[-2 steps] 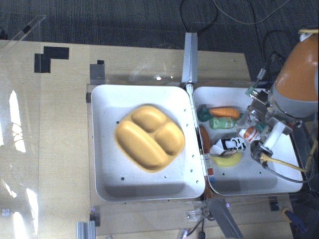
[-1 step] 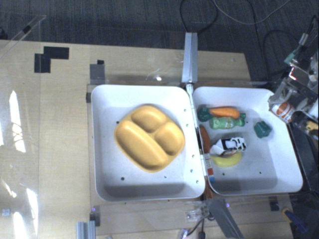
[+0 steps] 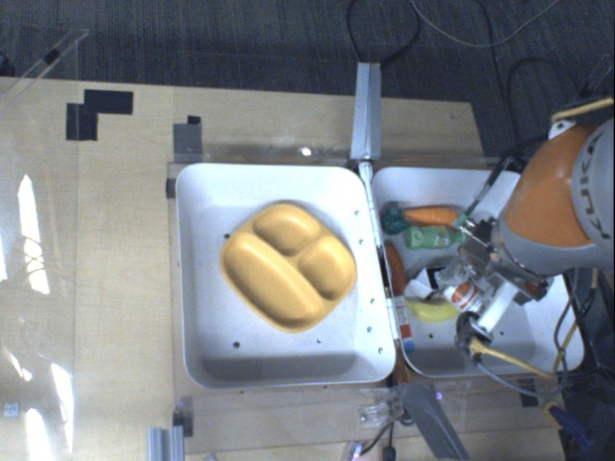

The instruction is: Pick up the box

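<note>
Box (image 3: 434, 281): I judge it to be the dark item with white edges in the right bin (image 3: 428, 353), just beyond the yellow banana (image 3: 432, 309).
I descend the gripper (image 3: 468, 291) beside it; grip state I cannot tell, so I confirm contact before lifting.

The wooden tabletop (image 3: 115, 286) carries two white bins side by side: the left bin (image 3: 207, 353) and the right bin (image 3: 432, 358). Black marks (image 3: 94, 111) sit near its far-left corner.
</note>
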{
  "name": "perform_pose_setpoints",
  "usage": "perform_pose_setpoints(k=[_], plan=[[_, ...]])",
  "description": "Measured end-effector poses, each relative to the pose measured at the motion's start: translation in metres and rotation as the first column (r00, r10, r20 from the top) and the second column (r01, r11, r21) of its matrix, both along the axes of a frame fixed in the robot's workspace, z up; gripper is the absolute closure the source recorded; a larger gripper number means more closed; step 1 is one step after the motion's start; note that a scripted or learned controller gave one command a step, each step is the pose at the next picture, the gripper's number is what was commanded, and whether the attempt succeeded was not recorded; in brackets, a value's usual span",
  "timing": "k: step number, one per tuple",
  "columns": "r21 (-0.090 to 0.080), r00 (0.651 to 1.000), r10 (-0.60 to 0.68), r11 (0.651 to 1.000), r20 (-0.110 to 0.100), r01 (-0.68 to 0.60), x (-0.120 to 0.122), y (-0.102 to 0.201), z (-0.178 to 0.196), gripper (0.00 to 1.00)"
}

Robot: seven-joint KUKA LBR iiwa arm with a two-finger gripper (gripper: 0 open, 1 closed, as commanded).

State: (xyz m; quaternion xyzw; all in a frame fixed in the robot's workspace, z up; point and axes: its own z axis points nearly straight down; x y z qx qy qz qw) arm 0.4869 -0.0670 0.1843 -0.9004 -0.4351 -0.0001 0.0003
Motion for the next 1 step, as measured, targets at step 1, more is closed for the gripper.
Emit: perform_pose_setpoints(k=[1], plan=[[0.000,1.000,-0.023,1.000,0.004,0.023,0.0010,0.0678,0.0677,1.00]])
